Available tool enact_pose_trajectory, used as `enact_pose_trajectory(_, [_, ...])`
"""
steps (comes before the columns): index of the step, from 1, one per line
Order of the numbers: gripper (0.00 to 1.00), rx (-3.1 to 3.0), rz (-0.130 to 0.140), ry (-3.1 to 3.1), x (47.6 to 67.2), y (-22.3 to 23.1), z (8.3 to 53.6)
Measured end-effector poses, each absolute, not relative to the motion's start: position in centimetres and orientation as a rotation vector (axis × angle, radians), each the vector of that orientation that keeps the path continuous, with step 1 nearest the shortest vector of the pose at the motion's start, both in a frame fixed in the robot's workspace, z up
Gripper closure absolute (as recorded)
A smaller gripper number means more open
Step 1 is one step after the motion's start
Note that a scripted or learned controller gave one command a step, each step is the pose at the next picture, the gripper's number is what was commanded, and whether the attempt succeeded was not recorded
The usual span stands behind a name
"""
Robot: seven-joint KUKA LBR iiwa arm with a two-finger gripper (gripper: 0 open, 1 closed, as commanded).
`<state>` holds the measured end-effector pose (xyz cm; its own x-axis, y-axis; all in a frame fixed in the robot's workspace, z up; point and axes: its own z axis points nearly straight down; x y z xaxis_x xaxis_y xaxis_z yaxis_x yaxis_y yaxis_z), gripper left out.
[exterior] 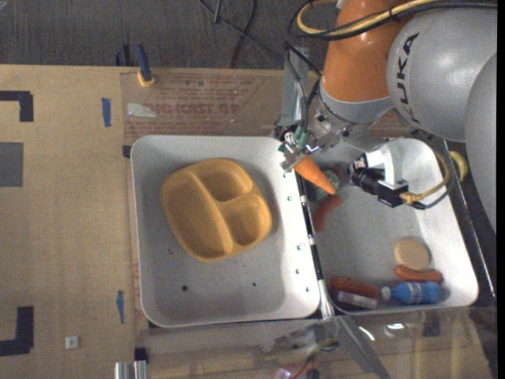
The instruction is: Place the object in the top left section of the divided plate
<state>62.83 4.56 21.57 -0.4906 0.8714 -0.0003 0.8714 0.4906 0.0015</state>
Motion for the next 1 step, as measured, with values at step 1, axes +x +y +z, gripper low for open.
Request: enact_pose_trajectory(1, [1.00, 1.505, 0.004, 2.754, 65.72, 11.72, 16.88])
